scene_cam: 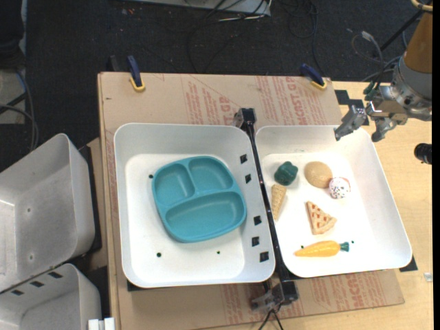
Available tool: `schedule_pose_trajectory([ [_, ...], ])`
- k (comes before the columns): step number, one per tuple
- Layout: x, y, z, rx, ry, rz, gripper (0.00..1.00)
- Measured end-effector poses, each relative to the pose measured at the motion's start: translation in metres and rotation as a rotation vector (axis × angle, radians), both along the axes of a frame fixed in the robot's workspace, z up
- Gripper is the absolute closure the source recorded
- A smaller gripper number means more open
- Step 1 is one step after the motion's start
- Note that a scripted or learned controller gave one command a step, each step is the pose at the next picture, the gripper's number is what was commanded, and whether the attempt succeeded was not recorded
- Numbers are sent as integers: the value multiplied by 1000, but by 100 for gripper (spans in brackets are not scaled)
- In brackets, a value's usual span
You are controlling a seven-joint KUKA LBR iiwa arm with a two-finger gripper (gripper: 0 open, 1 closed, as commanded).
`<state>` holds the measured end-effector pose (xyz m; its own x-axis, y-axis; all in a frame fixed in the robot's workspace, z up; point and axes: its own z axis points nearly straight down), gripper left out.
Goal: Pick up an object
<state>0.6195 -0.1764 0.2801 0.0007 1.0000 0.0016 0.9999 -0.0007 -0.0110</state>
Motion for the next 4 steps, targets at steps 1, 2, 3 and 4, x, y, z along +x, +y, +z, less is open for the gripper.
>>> schedule_pose_trajectory([
  [1,2,1,6,-2,-10,2,0],
  [2,0,-5,-40,-1,-5,-1,0],
  [3,-1,-2,-84,-1,-5,-1,0],
  [4,6,4,-133,0,-6,4,0],
])
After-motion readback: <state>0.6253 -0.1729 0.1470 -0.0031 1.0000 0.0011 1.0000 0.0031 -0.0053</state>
